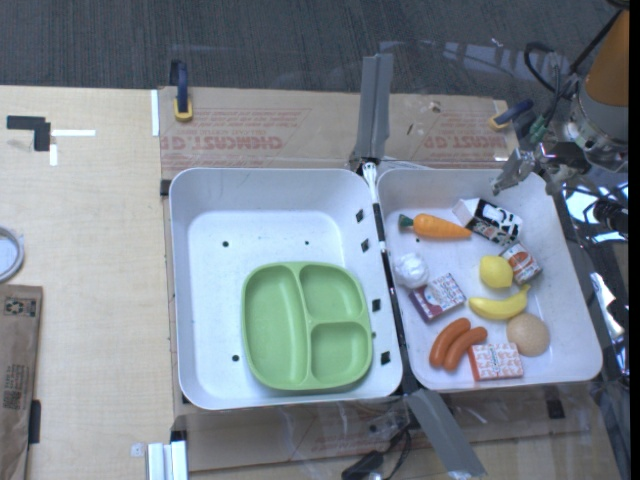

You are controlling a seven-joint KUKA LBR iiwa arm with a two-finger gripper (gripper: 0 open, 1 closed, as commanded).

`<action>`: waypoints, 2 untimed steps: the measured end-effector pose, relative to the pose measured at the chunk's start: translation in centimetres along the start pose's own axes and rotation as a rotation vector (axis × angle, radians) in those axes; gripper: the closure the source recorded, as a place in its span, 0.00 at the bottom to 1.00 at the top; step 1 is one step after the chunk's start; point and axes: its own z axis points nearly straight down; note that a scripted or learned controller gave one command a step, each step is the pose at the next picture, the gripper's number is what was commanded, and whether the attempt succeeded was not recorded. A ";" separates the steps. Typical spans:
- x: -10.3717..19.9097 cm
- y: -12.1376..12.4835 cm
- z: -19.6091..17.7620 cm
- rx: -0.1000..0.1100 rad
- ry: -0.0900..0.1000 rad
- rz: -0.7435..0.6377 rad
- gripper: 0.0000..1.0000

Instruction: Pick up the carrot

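Smooth white plastic on both bins [190, 268], faint sheen along the rims. Matt green plastic on the divided plate [305, 325] in the left bin. At twelve o'clock of the right bin, glossy orange plastic on the carrot [440, 228] — slick, toy-like. Same shiny finish on the banana [497, 306] and sausages [457, 342] toward six. Printed paper or card on the small carton [495, 222] and red box [496, 362]. Pale wood-grain bench top [80, 218], matt. Brown corrugated cardboard [270, 128] behind the bins — dull, rough. Bare metal at the gripper [522, 168], grey and gleaming.
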 end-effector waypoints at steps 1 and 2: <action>3.6 1.7 12.4 -0.006 -0.002 -0.109 0.00; 4.7 -0.1 12.5 -0.002 0.000 -0.259 0.00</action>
